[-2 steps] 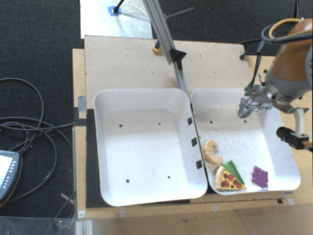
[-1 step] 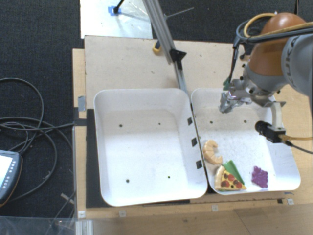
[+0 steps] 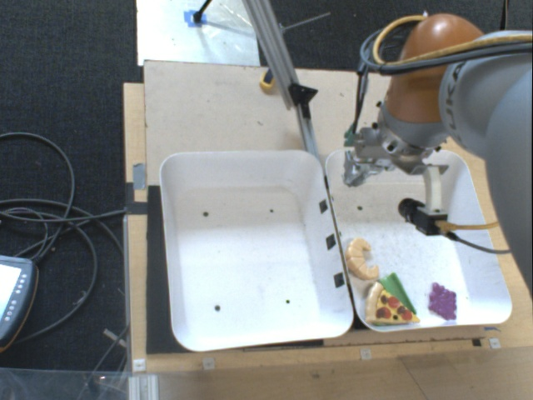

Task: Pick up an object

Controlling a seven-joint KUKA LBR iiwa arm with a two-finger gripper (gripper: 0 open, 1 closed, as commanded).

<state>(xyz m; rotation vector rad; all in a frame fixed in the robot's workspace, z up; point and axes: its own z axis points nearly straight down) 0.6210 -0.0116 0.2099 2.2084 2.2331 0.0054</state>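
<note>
The grey arm with its orange band reaches in from the right, and its metal two-finger tool hangs over the far left part of the right shallow white plastic bin, apart from every object; whether its tips are spread or closed I cannot tell from this angle, and nothing shows between them. The things worth picking all lie toward the near end of that bin: a pale tan croissant-shaped toy close against the dividing wall, a yellow pizza-slice toy with red dots with a green wedge-shaped piece tucked against its far edge, and a small purple bunch of toy grapes standing off by itself toward the right. The left shallow white plastic bin sits alongside on the brown board desk. The step in hand looks like the approach before any descent. I would judge the grapes or the croissant the better targets: the grapes have free room all around, whereas the pizza slice lies flat and touches the green piece, so the tips could skid over it or catch both. For the croissant, the tool should come down centred on its thick middle and close across the narrow way, keeping clear of the bin wall beside it. A straight vertical drop before closing should serve best.
</note>
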